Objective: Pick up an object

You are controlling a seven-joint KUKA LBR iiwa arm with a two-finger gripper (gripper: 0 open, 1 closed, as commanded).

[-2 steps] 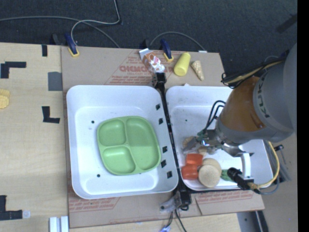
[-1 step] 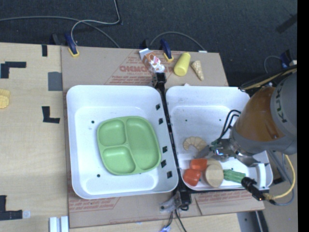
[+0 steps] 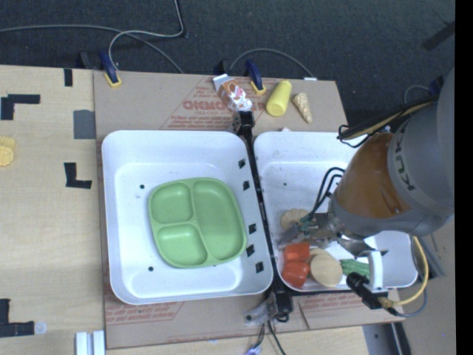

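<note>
While the grey arm (image 3: pixel 414 176) reaches low into the right bin (image 3: pixel 295 161), its gripper (image 3: pixel 314 228) sits among rounded toy foods, and I cannot tell its state. Just beside it lie a smooth red piece (image 3: pixel 295 263), a pale round one (image 3: pixel 326 269) and a tan lump (image 3: pixel 294 217). A glossy green divided plate (image 3: pixel 196 222) rests in the left bin (image 3: pixel 126 198)

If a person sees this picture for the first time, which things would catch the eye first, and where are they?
Probably the green divided plate, lying alone in the left bin. Next comes the big grey arm with its orange band, reaching in from the right over the right bin, where a red object and a pale round one lie near the front edge. A yellow object lies on the cardboard behind the bins.
</note>
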